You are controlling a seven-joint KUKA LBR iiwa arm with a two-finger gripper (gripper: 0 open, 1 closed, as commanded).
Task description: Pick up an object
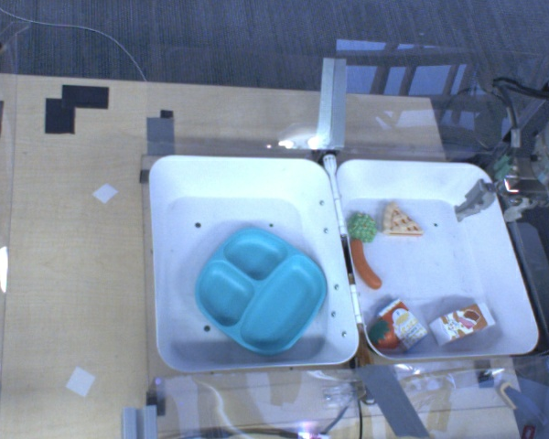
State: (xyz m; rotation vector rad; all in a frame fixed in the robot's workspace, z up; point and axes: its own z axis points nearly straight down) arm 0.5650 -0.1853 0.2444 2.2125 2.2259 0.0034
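Two shallow white plastic bins sit side by side on the pale wooden table (64,273). The left bin (178,199) holds a turquoise plastic plate with three compartments (261,289), lying tilted toward the bin's lower right part. The right bin (439,190) holds several small toy foods. Near its left wall lies a green toy broccoli floret (362,228), and just beside it, to the right, a tan waffle-patterned wedge with a red edge (401,221). Below the broccoli, an orange-red toy sausage (366,267) lies slanted along the wall between the bins. In the bin's lower part, a small carton printed with red and orange fruit (396,326) sits near the left corner, and a white and brown small carton (461,323) lies just to its right, the two close but apart. The grey gripper (473,200) hangs over the upper right corner of the right bin, well apart from all the toys, with nothing between its fingers; whether those fingers are spread or pressed together cannot be told from this angle. Dark cables (522,90) loop behind the arm at the right.
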